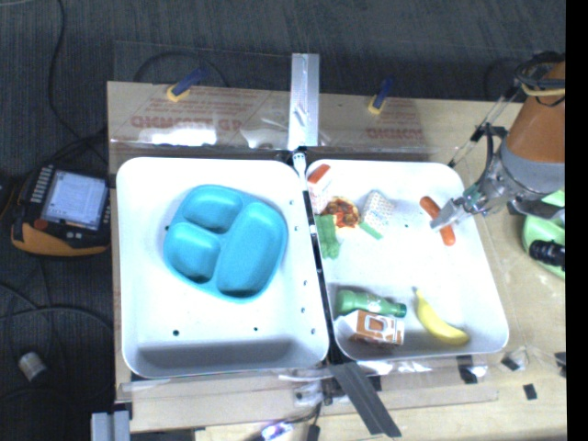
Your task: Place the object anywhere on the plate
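Banana (439,320) and carton (378,327) lie nearest you, unpicked.
Your gripper (452,217) hovers by the orange piece (435,217); grip state unclear, blue plate (225,239) awaits.

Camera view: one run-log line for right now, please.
gripper: over right bin, at carrot | plate: left bin, bare | banana: untouched

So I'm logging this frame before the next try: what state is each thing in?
plate: in the left bin, nothing on it
pincer: low over the right bin's far right corner, at the carrot
carrot: lying flat
banana: lying flat
green bottle: on its side
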You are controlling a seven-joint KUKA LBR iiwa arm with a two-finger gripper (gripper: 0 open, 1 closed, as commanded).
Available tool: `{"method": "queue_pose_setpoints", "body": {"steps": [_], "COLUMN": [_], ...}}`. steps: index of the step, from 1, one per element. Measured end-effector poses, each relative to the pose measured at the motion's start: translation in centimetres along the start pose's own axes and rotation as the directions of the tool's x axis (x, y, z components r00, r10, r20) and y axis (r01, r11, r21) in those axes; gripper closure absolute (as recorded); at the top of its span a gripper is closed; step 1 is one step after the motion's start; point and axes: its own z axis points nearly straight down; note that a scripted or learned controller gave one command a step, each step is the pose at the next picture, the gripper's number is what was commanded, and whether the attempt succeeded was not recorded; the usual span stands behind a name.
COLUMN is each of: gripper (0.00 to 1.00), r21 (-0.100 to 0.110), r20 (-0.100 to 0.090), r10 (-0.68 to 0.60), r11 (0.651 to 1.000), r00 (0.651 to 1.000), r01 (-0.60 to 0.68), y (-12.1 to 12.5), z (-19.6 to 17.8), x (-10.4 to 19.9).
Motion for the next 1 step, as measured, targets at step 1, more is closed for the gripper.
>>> {"method": "queue_pose_setpoints", "body": {"steps": [1], "gripper": [1.0], "r21": [-0.001], "r20": [-0.003], "r10": [0.061], "r11": [0.998], "r00": [0.998], "r01": [-0.061], "y": [3.58], "z": [-1.65], "x": [6.5]}}
